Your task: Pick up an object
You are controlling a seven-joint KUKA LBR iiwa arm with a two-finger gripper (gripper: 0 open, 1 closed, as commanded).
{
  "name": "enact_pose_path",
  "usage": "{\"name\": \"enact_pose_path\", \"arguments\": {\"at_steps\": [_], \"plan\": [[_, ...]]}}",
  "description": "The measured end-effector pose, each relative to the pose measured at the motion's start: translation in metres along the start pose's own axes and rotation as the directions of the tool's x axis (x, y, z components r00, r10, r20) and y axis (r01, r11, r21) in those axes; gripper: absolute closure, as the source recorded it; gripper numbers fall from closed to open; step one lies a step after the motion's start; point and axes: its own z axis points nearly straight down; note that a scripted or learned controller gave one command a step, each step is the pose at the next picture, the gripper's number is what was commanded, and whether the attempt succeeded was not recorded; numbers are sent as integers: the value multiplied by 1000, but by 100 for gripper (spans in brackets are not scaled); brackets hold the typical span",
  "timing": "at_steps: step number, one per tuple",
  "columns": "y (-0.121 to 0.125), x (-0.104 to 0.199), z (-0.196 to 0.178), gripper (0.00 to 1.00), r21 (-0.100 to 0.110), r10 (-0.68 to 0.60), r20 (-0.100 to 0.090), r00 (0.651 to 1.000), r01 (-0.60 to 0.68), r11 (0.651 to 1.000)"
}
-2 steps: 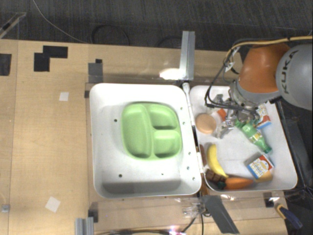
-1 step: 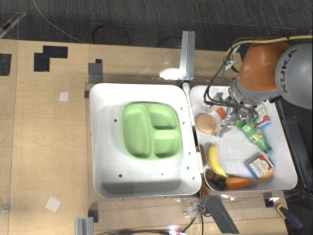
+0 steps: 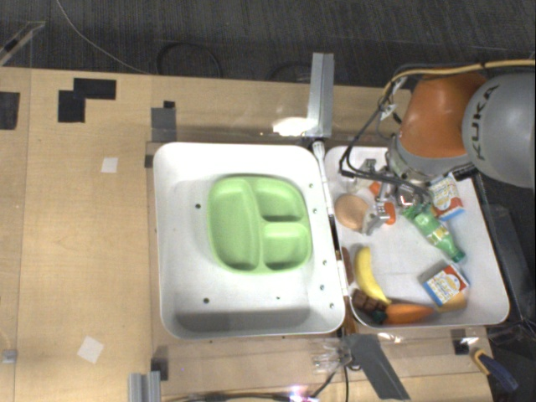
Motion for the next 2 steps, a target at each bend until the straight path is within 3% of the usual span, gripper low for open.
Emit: {"name": "enact_pose_path", "arguments": {"at_steps": [1,2], "plan": [[3,3,0,0,1,90,0,996,-90,996],[-1,31,-1,0,-1,226,3,974,-226,974]]}}
